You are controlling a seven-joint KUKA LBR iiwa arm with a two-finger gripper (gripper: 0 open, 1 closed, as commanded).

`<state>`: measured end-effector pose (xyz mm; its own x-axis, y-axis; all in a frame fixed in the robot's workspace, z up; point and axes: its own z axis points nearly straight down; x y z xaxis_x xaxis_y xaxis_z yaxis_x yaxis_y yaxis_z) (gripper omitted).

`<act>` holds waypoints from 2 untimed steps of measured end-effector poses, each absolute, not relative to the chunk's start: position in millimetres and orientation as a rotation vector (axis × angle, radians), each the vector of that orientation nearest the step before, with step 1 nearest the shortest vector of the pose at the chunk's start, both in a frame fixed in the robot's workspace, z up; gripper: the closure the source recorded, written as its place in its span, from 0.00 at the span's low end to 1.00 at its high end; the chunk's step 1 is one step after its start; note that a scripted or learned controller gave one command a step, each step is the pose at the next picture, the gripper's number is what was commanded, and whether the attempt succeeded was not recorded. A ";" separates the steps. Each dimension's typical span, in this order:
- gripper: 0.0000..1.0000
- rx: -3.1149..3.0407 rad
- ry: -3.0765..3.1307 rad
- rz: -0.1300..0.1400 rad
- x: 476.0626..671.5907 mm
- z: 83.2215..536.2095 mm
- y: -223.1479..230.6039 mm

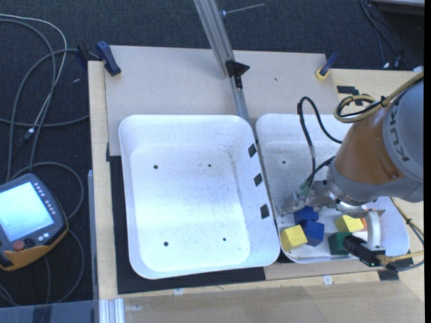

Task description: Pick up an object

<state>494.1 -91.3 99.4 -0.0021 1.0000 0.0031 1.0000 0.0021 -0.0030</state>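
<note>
In the right bin (pixel 283 147), several small objects lie bunched at the near end. A blue block (pixel 310 225) sits beside a yellow block (pixel 293 237) at the bin's front edge. Further right are a second yellow block (pixel 351 223) and a green piece (pixel 336 245). My gripper (pixel 304 202) hangs low over the bin, directly above the blue block's far side, and the grey and orange wrist (pixel 363 160) hides most of it. I cannot tell whether it touches the blue block.
The left bin (pixel 185 194) stands beside the right one, its wall meeting it at mid-view. A black cable (pixel 306 130) loops from the wrist over the right bin. A metal pole (pixel 215 32) slants across the bench's far side.
</note>
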 end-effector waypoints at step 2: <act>1.00 -2.213 -2.234 -0.012 482.1 203.3 -13.8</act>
